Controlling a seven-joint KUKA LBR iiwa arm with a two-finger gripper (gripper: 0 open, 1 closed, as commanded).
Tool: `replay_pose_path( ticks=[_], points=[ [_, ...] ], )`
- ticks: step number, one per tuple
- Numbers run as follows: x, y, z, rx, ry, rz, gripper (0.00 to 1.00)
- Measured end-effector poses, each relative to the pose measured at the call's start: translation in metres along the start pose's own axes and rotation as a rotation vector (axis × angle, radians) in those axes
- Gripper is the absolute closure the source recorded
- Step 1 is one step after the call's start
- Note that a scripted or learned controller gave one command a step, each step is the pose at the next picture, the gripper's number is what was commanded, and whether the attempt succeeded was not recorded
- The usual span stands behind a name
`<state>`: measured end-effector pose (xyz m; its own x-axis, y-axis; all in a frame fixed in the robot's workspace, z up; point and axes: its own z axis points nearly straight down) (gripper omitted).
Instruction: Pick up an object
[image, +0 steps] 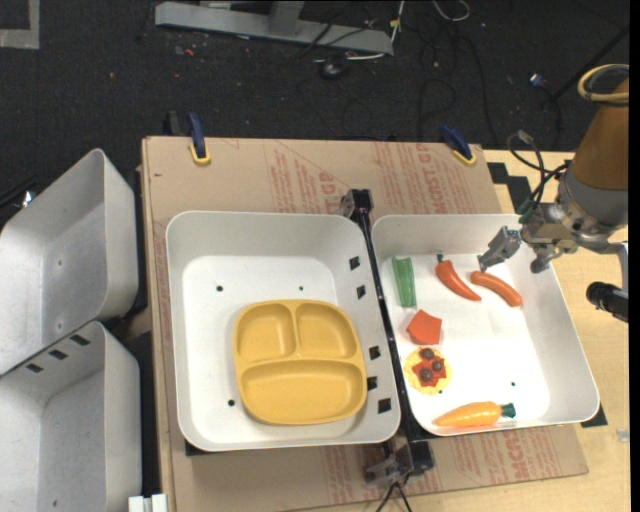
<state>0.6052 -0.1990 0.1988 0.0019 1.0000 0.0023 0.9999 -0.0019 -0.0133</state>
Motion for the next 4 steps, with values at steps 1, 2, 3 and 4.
replay_pose_path(
  ticks=[1, 2, 3, 4],
  points=[
    [0.001, 0.003, -0.009, -0.014, -0.003, -0.003, 0.0],
    [-0.001, 0.011, 0.052, -0.01, -0.002, -0.003, 0.0],
    [-0.003, 0.013, 0.1, -0.02, -0.009, -0.002, 0.0],
    [-0.003, 0.015, 0.086, -0.027, -0.01, -0.004, 1.0]
  ],
)
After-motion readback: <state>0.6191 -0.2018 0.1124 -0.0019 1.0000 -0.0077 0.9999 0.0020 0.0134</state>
